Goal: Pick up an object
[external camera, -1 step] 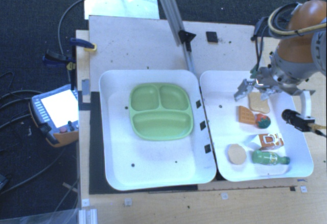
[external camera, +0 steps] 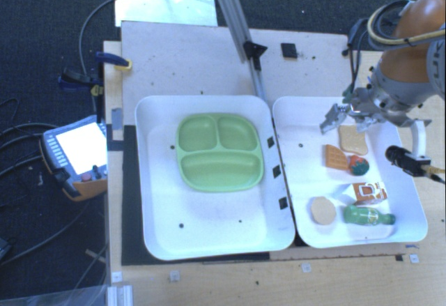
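A: Is it bright?

B: Yes, evenly so, with a cool bluish cast. The two bins [external camera: 209, 242] at the centre are near white and lose surface detail, and a pale panel [external camera: 164, 1] at the upper left is washed out.

A: Any glare?

B: The pendant screen [external camera: 78, 146] at the left edge glows blown-out white. The orange band [external camera: 421, 19] at the upper right carries a soft highlight.

A: Shadows?

B: Faint and short; a soft one lies under the green tray [external camera: 219, 153]. The dark floor on the left stays murky.

A: Sharpness?

B: Soft overall, grainy; small items at the lower right look smeared.
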Robot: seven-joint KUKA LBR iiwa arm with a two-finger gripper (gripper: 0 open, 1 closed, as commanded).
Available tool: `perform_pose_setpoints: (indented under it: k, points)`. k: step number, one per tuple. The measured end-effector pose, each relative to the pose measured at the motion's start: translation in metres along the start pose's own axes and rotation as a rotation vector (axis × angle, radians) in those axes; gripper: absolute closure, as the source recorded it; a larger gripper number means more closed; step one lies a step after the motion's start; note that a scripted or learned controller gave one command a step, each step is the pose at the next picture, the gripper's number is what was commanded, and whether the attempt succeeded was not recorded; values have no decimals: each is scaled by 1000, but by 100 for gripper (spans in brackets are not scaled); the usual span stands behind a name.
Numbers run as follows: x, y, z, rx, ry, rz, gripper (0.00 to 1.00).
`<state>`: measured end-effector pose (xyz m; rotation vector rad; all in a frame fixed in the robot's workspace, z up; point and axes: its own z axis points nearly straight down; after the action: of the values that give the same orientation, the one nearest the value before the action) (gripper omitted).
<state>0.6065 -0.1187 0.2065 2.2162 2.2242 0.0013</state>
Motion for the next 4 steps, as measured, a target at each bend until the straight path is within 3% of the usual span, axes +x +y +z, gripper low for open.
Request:
perform_pose_setpoints:
  k: [3, 4]
  points:
    - [0, 8, 122, -3, -1, 3, 0]
    - [-1, 9, 108, -8, -2, 3, 100]
